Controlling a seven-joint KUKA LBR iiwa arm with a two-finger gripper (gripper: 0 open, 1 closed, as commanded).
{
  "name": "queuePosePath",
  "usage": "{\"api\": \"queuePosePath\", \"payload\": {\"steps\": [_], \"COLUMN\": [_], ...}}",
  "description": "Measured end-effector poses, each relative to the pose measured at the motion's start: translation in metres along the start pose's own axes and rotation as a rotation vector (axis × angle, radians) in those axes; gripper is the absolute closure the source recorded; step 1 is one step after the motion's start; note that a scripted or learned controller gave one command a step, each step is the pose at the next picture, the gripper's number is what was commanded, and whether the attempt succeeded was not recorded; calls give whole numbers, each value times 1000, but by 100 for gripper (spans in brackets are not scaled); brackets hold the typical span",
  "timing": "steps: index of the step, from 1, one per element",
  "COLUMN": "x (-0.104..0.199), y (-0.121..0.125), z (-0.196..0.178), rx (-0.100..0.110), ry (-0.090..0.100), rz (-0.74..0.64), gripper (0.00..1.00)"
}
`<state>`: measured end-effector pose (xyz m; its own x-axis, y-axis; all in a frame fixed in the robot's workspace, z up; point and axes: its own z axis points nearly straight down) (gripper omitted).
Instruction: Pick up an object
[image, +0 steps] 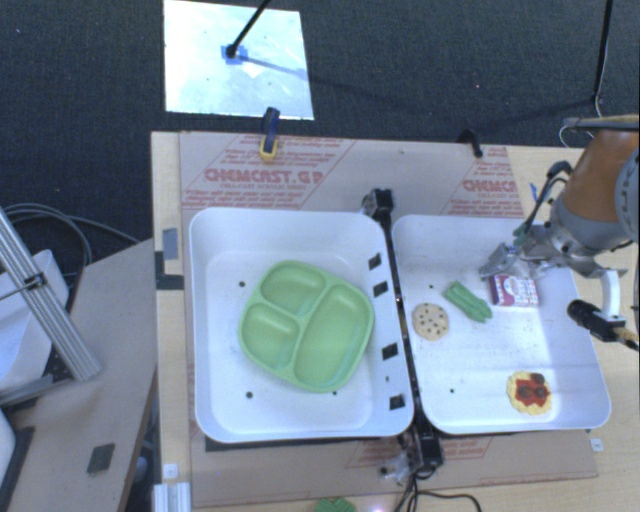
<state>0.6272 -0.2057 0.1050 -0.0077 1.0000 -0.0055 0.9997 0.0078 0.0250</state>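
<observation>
The right bin (575, 365) holds a small red and white packet (514, 292), a green pickle-like piece (468, 301), a round speckled cookie (430, 321) and a small pizza toy (529, 391). My gripper (513, 262) hangs low over the bin's far right part, right at the upper edge of the packet. The grey wrist and the orange band (606, 180) rise behind it to the right. Whether the gripper touches the packet is hidden by its own body.
A green divided plate (305, 325) lies in the left bin (215, 290). A ridge with black clips (388, 300) separates the two bins. A black part (596, 320) juts in from the right edge beside the packet. A grey rail (45, 300) stands at far left.
</observation>
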Motion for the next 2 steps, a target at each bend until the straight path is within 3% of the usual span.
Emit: {"api": "queuePosePath", "payload": {"steps": [1, 2], "x": [-1, -1], "y": [-6, -3], "z": [13, -1], "rx": [5, -2], "ry": [-1, -3], "rz": [3, 2], "gripper": [0, 100]}}
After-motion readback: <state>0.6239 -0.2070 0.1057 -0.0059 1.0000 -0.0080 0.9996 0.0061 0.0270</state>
